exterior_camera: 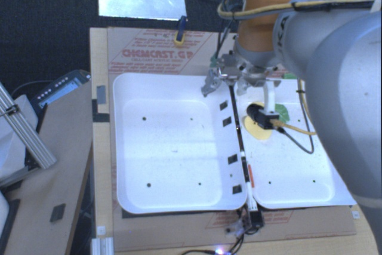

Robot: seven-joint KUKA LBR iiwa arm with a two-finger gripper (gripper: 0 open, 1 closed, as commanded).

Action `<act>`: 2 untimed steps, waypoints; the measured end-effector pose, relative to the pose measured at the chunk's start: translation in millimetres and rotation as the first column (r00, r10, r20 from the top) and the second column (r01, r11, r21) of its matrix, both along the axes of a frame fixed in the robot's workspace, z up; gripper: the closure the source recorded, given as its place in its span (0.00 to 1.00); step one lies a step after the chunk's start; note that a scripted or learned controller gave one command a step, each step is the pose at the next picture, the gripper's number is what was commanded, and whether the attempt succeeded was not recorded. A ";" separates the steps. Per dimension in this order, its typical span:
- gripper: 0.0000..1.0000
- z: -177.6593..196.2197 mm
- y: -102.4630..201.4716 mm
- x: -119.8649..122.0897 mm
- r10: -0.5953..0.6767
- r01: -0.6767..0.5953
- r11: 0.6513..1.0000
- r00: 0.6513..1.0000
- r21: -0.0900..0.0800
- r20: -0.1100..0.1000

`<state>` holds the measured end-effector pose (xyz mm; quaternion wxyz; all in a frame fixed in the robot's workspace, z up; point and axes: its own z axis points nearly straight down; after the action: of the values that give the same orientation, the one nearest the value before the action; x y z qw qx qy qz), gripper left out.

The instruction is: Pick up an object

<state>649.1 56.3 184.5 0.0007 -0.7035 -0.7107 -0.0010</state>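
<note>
At the far end of the right shallow white plastic bin (298, 191), a flat round yellow disc (256, 131), judged light and thin, best pinched by its rim, lies near the two-finger gripper (225, 86), which is spread and empty.

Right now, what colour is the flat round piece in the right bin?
Yellow: the round piece, best in camera view.

My gripper (225, 85) hangs over the far end of the seam where the left bin (173, 155) meets the right bin (298, 179); toward the right bin's far left corner, a flat yellow piece (260, 131) lies just beside a green piece (281, 110).
</note>
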 end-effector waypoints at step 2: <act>0.00 308.6 61.6 -30.3 0.000 0.000 1.000 1.000 0.004 0.020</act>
<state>618.8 117.9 493.1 -0.0052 -0.7034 -0.7107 -0.0093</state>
